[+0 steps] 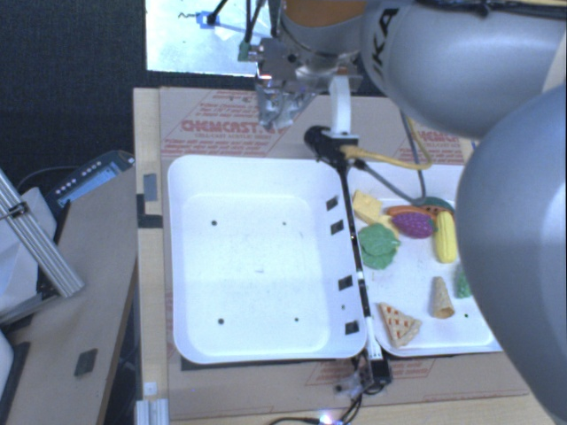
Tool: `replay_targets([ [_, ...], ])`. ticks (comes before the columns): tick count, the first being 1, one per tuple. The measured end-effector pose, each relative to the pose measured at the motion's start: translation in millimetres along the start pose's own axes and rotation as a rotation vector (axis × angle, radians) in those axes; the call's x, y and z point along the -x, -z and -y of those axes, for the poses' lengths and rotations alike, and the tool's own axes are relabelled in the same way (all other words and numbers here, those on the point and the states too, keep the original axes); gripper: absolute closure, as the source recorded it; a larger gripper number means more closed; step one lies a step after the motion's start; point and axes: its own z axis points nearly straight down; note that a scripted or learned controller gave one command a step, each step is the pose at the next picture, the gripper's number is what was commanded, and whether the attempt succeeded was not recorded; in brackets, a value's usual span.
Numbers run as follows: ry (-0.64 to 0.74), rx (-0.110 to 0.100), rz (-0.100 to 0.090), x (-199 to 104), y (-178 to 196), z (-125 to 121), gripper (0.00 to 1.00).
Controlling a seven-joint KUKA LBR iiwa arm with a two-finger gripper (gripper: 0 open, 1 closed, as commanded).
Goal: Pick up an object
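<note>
Fingers (282,113) of mine hang above the far rim of the left bin (190,237), over the printed board behind it (whether they are parted or closed I cannot tell, and nothing shows between them). Toy food lies in the right bin (416,339): a green leafy piece (378,244), a purple piece (413,225), a corn cob (446,236), a cone (440,297), a waffle wedge (399,325).
</note>
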Motion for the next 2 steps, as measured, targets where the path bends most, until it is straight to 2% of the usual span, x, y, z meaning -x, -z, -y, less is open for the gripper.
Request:
replay_targets([
  [1, -0.005, 0.025, -0.003, 12, 189, -15, 1.00],
  [2, -0.001, -0.008, 0.003, -39, 41, 31, 1.00],
])
